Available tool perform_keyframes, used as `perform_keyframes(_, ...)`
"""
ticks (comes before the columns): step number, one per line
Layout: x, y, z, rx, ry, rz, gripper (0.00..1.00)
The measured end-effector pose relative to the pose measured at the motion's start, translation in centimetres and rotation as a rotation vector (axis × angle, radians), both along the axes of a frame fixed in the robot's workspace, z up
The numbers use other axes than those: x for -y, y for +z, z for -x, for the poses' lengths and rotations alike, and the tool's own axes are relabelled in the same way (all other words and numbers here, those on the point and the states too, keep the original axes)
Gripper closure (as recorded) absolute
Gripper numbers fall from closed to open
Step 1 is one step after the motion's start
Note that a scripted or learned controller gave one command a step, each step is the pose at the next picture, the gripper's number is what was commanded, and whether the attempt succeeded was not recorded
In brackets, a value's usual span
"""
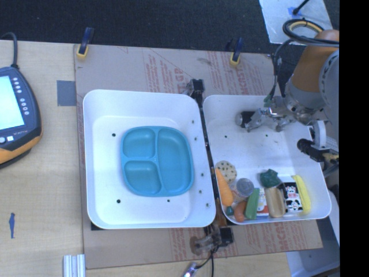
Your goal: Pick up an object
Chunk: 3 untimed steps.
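Observation:
My gripper [266, 122] hangs over the far part of the right bin [230, 105], above bare white floor. Nothing shows held in it. The loose objects lie in a heap along the bin's near edge, well below the gripper: a speckled cookie [225, 170], an orange carrot [223, 190], a grey disc [245, 186], a green pepper-like piece [252, 206], a dark green lump [269, 178], a tan block [275, 201], a black-and-white carton [291, 197] and a yellow corn cob [303, 193].
The left bin [101, 105] holds a blue divided plate [157, 160]. An orange-rimmed tablet pendant [14, 111] lies on the bench at far left. Clamps [84, 44] sit at the back edge of the cardboard.

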<state>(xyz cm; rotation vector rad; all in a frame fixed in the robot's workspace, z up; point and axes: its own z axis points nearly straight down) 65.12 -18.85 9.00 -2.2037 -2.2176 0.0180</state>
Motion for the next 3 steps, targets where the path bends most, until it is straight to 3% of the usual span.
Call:
perform_keyframes(1,-6.6,0.0,-0.1,-0.006,0.002,-0.001,0.0)
perform_keyframes(2,-1.3,1.9,8.2,0.015,-0.002,0.004,0.0)
perform_keyframes(3,-1.4,5.2,15.3,0.015,-0.001,0.003,0.0)
